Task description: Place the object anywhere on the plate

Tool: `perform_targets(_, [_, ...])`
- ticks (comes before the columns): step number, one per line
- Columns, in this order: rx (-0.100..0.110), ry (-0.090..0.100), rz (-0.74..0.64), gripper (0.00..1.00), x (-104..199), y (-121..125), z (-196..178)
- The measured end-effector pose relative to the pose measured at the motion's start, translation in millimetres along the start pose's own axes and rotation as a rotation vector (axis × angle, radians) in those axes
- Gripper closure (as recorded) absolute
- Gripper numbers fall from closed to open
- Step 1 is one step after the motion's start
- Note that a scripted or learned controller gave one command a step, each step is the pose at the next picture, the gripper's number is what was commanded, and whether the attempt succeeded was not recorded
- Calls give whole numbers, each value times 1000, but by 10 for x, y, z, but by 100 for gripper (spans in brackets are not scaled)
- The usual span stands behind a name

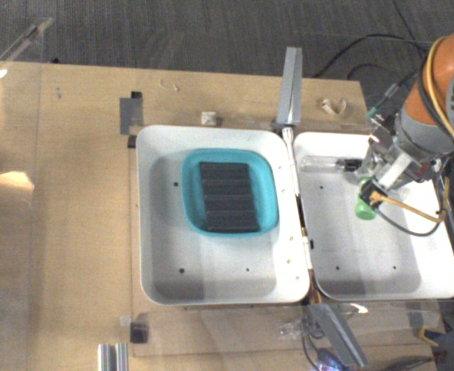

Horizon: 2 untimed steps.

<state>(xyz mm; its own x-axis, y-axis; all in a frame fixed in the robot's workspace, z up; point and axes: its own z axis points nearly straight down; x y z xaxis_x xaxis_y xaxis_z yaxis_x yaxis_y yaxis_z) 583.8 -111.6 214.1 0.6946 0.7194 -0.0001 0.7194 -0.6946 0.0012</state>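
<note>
My arm [443, 91] is grey with an orange band. A turquoise plate [267, 184] carries a dark ribbed slab [228, 198]. Both bins [165, 277] are white, the bench [57, 207] pale tan, and a small object [365, 209] green.

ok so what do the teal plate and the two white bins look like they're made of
The teal plate looks like moulded plastic: uniform colour, rounded rim, soft sheen. A dark ribbed insert on it looks like matte rubber or foam, hard to tell. The white bins look like thin glossy plastic or enamelled metal: smooth, rounded corners.
</note>
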Motion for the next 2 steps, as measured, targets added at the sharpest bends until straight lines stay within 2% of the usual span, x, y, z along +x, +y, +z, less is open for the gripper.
perform_targets(1, [-1, 3, -298, 100, 309, -733, -39])
perform_targets(2, [0, 1, -441, 100, 895, -465, 302])
